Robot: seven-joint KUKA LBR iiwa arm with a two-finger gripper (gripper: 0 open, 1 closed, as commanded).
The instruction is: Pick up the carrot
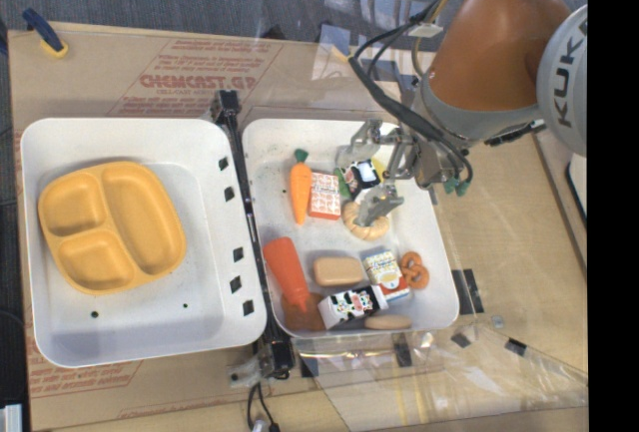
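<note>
The carrot (300,193), orange with a small green top, lies lengthwise in the upper left part of the right bin (275,146), next to a red and white box (324,195). My gripper (368,173) hangs over the upper middle of that bin, a little to the carrot's right and apart from it. Its fingers (377,207) stand spread open. A small dark packet (361,175) and a pale ring-shaped pastry (364,223) lie under them. Nothing is lifted.
The right bin also holds an orange-red bottle (287,275), a bread roll (339,270), a small tub (382,267), a pretzel (413,270), a milk carton (351,303) and a sausage (387,322). The left bin (45,146) holds a yellow divided plate (110,223).
</note>
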